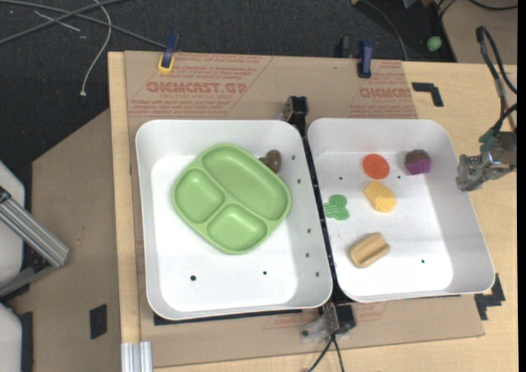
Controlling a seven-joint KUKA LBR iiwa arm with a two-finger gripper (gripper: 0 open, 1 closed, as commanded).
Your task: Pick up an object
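Your gripper (481, 167) sits outside the right bin (468, 222); I cannot tell its opening. Bring it over the purple piece (417, 163) nearest it, then descend straight.

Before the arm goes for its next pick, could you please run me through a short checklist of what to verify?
1. Gripper outside the bins, at the right bin's edge: ok.
2. Gripper holding nothing: cannot tell, too small to see.
3. Targets lying apart in the right bin, orange piece, purple piece, yellow piece, bread roll: ok.
4. Green piece away from the wall: not ok, close to the left wall.
5. Brown piece free: not ok, it touches the green tray.
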